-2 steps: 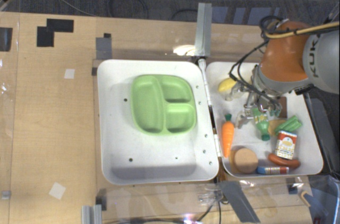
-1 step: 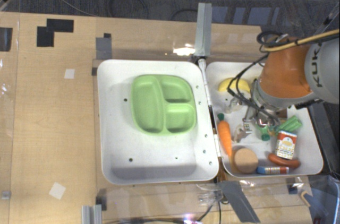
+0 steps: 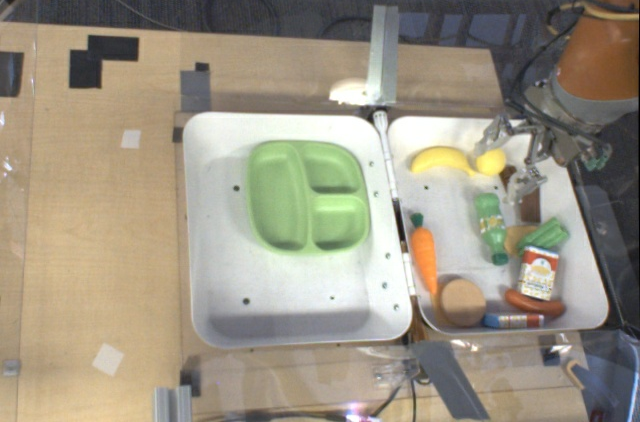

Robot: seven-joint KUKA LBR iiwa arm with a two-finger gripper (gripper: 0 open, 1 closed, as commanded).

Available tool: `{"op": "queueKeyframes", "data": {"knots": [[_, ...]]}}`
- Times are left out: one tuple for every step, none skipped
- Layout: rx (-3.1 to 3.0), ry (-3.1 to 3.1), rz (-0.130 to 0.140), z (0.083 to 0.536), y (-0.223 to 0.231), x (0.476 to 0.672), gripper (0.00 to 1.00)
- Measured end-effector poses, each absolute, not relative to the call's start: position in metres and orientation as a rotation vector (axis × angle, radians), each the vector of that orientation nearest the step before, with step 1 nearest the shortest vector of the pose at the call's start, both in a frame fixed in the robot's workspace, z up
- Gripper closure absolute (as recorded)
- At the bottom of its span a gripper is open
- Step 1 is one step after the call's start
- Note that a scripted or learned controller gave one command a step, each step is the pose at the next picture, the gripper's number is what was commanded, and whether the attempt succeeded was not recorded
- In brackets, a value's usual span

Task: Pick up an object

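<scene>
Banana lies near the far edge of the right bin, its long axis along that edge, and one end points to the gripper. You see the fingers apart, and the near one perhaps touches the banana's end. Free floor remains at the far left corner. A green bottle lies nearer the middle.

Two bins side by side on the bench. In the left bin, a divided tray, near the middle. In the right bin: banana at the far edge, lemon touching it on the right; bottle in the middle; carrot along the left wall; round block, sausage and marker along the near edge; carton behind the sausage. Hand over the far right corner.
</scene>
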State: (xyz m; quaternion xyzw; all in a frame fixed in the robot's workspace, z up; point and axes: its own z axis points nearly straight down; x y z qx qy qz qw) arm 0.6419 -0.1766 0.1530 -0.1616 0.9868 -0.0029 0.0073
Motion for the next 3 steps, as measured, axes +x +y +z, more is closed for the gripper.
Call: {"op": "queueKeyframes", "data": {"knots": [[-0.331,3.104,-0.006,0.104,-0.158,0.635,0.0],[-0.004,3.128,-0.002,0.089,-0.157,0.586,0.0],[-0.048,3.128,-0.003,0.09,-0.172,0.535,0.0]]}}
